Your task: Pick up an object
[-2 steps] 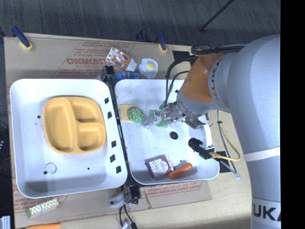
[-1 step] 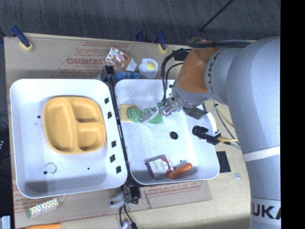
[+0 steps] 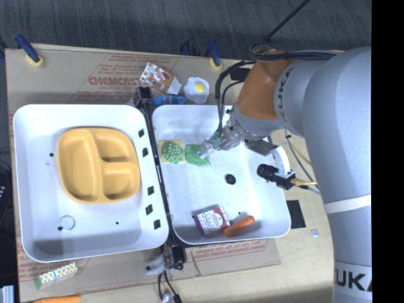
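Note:
My gripper (image 3: 210,147) hangs low in the right bin (image 3: 252,115), its tips right at a green leafy toy (image 3: 197,157). A round green-yellow spotted toy (image 3: 171,151) lies just left of that, touching it. Whether the green toy is between the fingers cannot be made out from this angle. Near the bin's front edge lie a maroon packet (image 3: 211,219) and an orange carrot-like piece (image 3: 238,226).
The left bin (image 3: 38,226) holds a yellow divided tray (image 3: 99,163). Behind the bins on the cardboard sit a small printed carton (image 3: 155,76), a blue item (image 3: 167,99) and a white-yellow egg toy (image 3: 197,89). A wrapped candy (image 3: 57,274) lies on the bench front left.

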You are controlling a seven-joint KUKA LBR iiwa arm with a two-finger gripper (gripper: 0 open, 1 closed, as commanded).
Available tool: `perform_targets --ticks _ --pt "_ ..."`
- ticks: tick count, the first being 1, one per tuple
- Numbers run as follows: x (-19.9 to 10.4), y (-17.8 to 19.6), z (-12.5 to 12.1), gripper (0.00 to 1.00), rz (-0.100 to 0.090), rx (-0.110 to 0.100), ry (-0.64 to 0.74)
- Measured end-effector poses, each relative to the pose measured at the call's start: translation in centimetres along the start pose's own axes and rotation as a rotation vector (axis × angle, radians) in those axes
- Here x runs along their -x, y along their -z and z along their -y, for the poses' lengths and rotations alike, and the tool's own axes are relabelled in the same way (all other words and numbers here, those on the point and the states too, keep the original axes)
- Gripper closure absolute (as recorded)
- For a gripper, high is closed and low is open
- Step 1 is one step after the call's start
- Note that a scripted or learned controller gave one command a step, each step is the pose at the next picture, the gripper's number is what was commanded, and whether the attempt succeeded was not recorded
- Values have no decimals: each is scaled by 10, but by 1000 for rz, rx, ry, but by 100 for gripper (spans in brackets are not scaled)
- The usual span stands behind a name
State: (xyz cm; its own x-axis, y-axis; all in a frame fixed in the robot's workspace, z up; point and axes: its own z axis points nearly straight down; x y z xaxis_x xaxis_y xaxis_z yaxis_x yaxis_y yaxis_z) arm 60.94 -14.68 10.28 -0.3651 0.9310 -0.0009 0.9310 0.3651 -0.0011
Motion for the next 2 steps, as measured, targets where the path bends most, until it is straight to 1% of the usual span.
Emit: perform_targets --ticks 1,2 --pt "0 0 0 0 0 0 0" --pt "-48 -12 -8 0 -4 -3 148"
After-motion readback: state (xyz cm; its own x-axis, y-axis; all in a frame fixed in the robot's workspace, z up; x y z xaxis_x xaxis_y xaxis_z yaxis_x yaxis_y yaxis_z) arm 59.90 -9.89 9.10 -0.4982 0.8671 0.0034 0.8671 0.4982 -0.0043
